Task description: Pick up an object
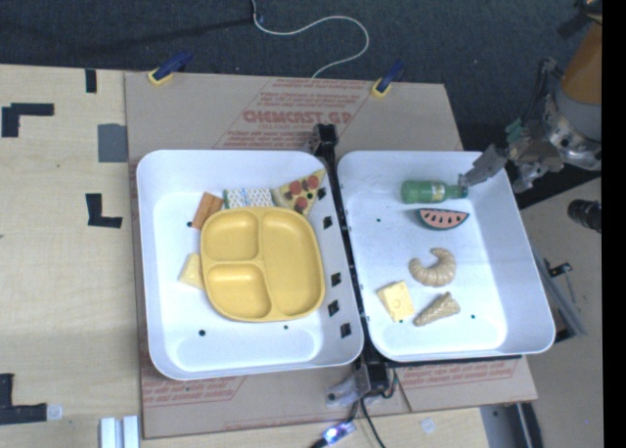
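The right bin (523, 270) holds a green bottle (425, 191) lying on its side at the back, with a watermelon slice (443, 217) just in front of it. Nearer the front lie a croissant (434, 265), a yellow cheese block (396, 300) and an ice cream cone (436, 310). My gripper (470, 177) hangs over the bin's back right corner. Its tip is just right of the bottle's cap, and nothing is seen held in it.
The left bin (156, 241) carries a yellow divided plate (262, 262), a pizza slice (303, 190), an orange piece (206, 209), a checkered piece (246, 199) and a yellow wedge (190, 270). A black divider (337, 241) runs between the bins.
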